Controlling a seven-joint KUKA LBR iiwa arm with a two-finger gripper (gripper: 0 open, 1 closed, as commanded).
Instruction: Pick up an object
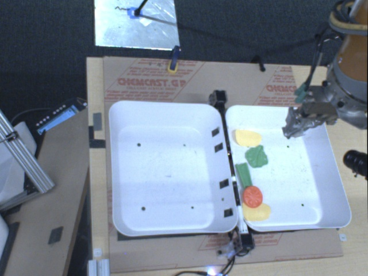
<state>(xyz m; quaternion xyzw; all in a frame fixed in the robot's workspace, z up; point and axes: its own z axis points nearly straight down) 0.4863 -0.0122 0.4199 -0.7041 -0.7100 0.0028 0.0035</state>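
Approach stage: the gripper (pixel 290 130) hangs over the right bin (pixel 322 171), its grip state impossible to tell. Toy foods, including a yellow piece (pixel 248 137), lie near the divider; next, a descent onto one.

Table (pixel 98 171) light wood, runs across lower and centre frame. A brown printed cardboard sheet (pixel 190 79) lies flat on it. Two shallow white bins sit side by side on the cardboard, touching at centre: left bin (pixel 167 165), right bin (pixel 305 177). Small yellow-blue clip (pixel 173 62) at cardboard's upper edge. Shiny metal sheet (pixel 135 16) upper left of frame.
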